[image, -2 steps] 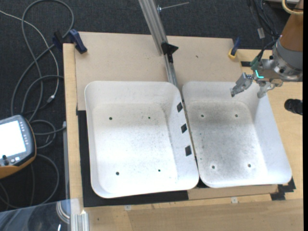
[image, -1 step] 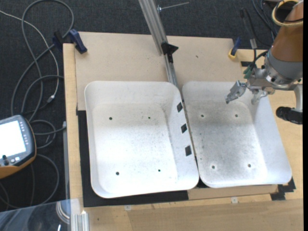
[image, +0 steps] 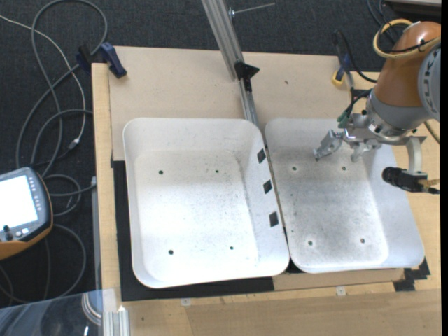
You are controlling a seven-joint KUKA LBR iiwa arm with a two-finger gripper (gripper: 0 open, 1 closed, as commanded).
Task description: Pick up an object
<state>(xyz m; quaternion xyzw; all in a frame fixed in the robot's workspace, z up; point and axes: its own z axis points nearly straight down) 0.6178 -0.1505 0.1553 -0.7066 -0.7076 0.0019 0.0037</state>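
Observation:
My gripper [image: 340,152] hangs over the far part of the right white bin [image: 392,250], on the grey arm with the orange band [image: 406,68] that comes in from the right. Its two fingers stand apart, one finger [image: 325,148] pointing left and down toward the bin floor. It is open, with nothing between the fingers. I see only the speckled bin floor below it, and no loose object that I can make out.
The left white bin [image: 140,257] lies beside the right one on the wooden bench [image: 175,82]. A slanted metal pole [image: 224,33] rises between them at the back. Blue clamps [image: 112,58] grip the bench edges. A teach pendant [image: 19,212] and cables lie on the floor to the left.

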